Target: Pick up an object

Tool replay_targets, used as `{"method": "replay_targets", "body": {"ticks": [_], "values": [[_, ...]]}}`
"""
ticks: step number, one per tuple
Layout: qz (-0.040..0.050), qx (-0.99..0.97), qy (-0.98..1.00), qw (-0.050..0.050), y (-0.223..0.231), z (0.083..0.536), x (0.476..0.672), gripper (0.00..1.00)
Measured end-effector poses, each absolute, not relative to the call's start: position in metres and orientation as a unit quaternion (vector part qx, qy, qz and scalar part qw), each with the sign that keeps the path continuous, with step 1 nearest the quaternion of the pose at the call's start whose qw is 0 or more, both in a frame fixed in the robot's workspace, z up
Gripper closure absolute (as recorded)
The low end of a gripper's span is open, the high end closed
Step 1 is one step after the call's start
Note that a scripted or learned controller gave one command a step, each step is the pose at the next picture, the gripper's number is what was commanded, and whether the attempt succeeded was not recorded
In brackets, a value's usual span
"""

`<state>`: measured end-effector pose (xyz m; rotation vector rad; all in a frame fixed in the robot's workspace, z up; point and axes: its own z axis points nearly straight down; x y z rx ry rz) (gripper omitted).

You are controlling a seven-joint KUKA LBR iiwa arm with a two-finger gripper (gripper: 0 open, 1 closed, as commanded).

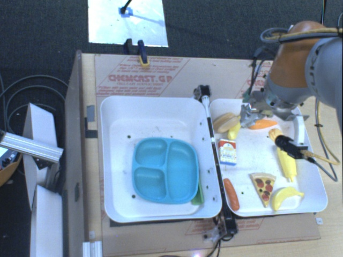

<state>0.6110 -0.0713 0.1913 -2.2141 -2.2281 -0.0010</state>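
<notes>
Counted around one small carton: one blue plate left of it, one bread roll and one carrot above it, one sausage below. Bent down over the carton's upper right, gripper between roll and carrot; impossible to tell whether spread or closed.

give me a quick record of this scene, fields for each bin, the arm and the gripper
left bin: white, holds a blue divided plate; a green thing pokes out at the plate's near right edge
right bin: white, holds toy foods
right bin contents: bread roll, orange carrot, small carton, corn cob, pizza slice, banana, red sausage
arm: reaches in from the right
gripper: low over the right bin's far part, between bread roll and orange carrot
task state: nothing seen lifted
</notes>
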Motion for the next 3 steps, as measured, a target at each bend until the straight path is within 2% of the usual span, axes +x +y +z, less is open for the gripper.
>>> {"method": "replay_targets", "body": {"ticks": [1, 2, 3], "values": [[-0.0006, -0.706, -0.708, -0.001, -0.073, 0.192, 0.611, 0.00], [-0.0041, -0.708, -0.707, -0.004, -0.092, 0.086, 0.645, 0.00], [0.0041, -0.707, -0.707, 0.011, -0.099, 0.087, 0.666, 0.00]]}}
